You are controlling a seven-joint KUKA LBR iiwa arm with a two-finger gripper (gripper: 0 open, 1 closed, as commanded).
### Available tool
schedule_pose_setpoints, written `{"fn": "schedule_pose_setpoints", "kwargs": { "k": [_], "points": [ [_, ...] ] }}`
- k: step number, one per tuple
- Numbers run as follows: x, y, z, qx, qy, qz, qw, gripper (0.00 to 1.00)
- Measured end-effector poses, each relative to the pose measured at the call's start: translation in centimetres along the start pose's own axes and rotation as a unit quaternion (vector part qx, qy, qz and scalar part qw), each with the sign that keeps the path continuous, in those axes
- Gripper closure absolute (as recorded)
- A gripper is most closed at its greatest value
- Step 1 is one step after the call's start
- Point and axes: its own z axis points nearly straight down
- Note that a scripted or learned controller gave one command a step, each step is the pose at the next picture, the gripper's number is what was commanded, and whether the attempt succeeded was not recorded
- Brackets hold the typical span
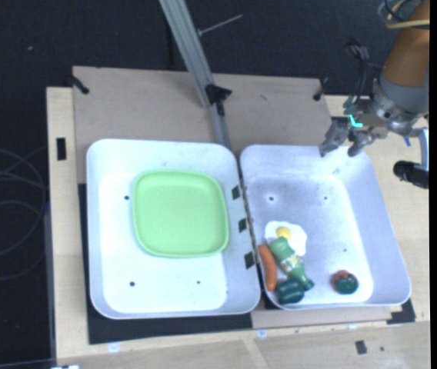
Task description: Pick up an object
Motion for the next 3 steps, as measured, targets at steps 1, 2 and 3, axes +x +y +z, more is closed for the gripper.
{"fn": "schedule_pose_setpoints", "kwargs": {
  "k": [1,2,3],
  "points": [
    [0.0,0.0,0.0,0.000,0.000,0.000,1.0000,0.00],
    [0.4,0.0,6.2,0.003,0.000,0.000,1.0000,0.00],
    [0.5,0.1,12.5,0.003,0.000,0.000,1.0000,0.00]
  ]
}}
